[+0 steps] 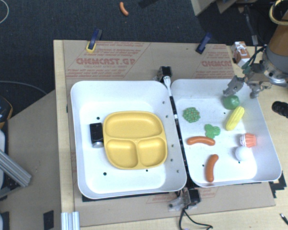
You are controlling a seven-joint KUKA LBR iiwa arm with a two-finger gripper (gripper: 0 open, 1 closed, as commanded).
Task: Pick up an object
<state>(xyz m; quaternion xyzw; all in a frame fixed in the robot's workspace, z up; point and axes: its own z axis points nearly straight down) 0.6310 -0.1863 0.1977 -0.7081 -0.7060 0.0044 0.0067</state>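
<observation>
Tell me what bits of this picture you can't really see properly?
- Camera view: the small green object is partly covered by the end effector above it, so its kind is unclear.
- The arm is cut off by the right edge.
- The white and orange piece is too small to name.
- The black item beside the yellow tray is too dark to identify.

- The gripper (244,86) hangs at the upper right of the frame, over the right bin (269,150), its fingers spread apart.
- A green round toy (231,101) lies just below the fingers, not between them.
- A toy corn cob (234,117) lies just below it.
- Further left and down: a green bumpy ball (191,114), a small green piece (211,130), two sausages (201,140) (210,167), a white ball (241,153), an orange-and-white piece (248,140).
- The left bin (81,97) holds a yellow three-part tray (134,139) with a black block (96,132) touching its left edge.
</observation>
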